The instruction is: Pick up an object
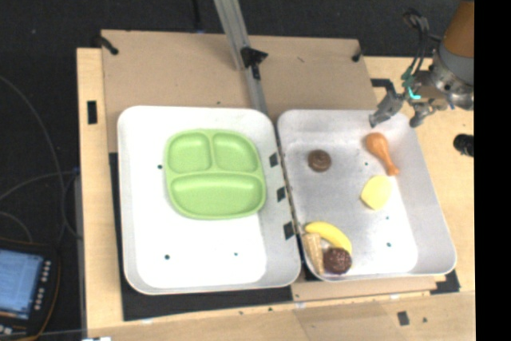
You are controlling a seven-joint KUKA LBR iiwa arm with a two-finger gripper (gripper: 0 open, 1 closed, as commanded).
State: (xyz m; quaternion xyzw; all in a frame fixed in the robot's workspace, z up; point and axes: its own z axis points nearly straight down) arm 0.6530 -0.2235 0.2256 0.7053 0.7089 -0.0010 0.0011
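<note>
White plastic bins sit side by side on a tan wooden bench [200, 68]. The left bin [144, 259] holds a pale green divided plate [215, 174], three compartments, nothing in them. The right bin [415, 235] holds a scatter of toy food: an orange drumstick [381, 150] near the far right corner, a round brown piece [319, 161] towards the middle, a yellow wedge [377, 192] just below the drumstick, and at the near left corner a banana [328, 235] lying against a dark round piece [337, 260] and a tan piece [314, 255].

The gripper [397, 111] hangs over the far right corner of the right bin, its two fingers spread apart with nothing between them. It is close above the fat end of the drumstick, which looks like the likeliest thing to be picked.

From where I stand the drumstick looks like hard moulded plastic: light, stiff, smooth, probably a little slippery. It lies flat with the bulbous end towards the far side and the thin handle pointing to the near right. I would take it across the thick end, fingers set square to its length, since the narrow shaft could roll or squirt out. It lies near the bin's right wall, so a finger may catch there. The yellow wedge is near but apart from it.
</note>
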